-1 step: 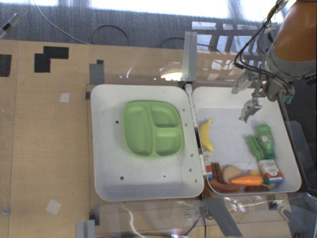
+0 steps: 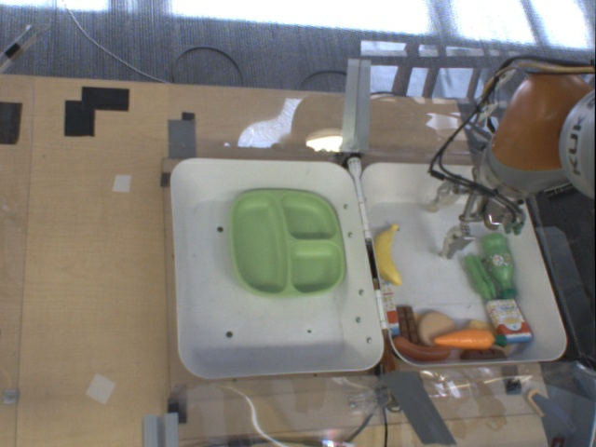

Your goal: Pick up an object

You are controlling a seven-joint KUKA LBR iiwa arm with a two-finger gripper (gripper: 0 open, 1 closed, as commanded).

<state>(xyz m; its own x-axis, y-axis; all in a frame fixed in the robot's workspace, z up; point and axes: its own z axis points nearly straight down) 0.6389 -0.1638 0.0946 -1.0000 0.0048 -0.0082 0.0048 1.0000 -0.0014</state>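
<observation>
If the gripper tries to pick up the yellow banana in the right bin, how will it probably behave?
The banana looks like a smooth plastic toy, so it is probably stiff and light, and maybe slippery. Its curved, rounded shape may let it rock or turn when pushed. It lies close to the right bin's left wall, which could crowd a grasp.

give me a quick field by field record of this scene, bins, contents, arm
left bin: holds a green divided plate, lying flat near its middle
right bin: holds toy food
banana: yellow, by the right bin's left wall
green bottle: at the right side, just below the gripper
juice carton: near the bottom right corner
carrot: orange, along the bottom edge, next to a brown sausage
gripper: over the right bin's upper right part, nothing seen between its fingers
task state: no object picked yet
</observation>
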